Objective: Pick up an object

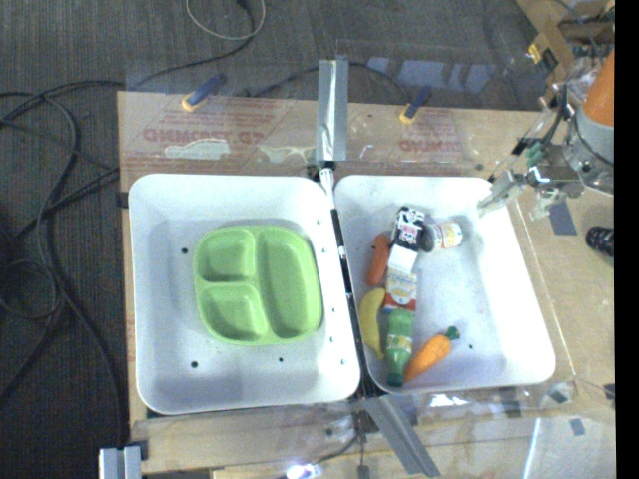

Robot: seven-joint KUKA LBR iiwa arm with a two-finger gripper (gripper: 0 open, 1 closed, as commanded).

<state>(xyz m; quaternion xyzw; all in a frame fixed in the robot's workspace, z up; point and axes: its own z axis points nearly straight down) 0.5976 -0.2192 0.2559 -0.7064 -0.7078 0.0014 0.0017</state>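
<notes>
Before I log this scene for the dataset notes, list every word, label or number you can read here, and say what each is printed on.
None can be quoted as it reads.
Red print on the cardboard sheet behind the bins: reversed and faded, illegible.
Label on the white carton in the right bin: too small.
Green bottle label: blurred.
Black-and-white packet: pattern, no readable text.

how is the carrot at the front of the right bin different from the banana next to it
The carrot is orange with a green top; the banana is plain yellow. The carrot lies aslant near the bin's front wall; the banana runs lengthwise along the left wall. The carrot looks shorter. Both lie flat in the right bin, beside the green bottle.
</notes>
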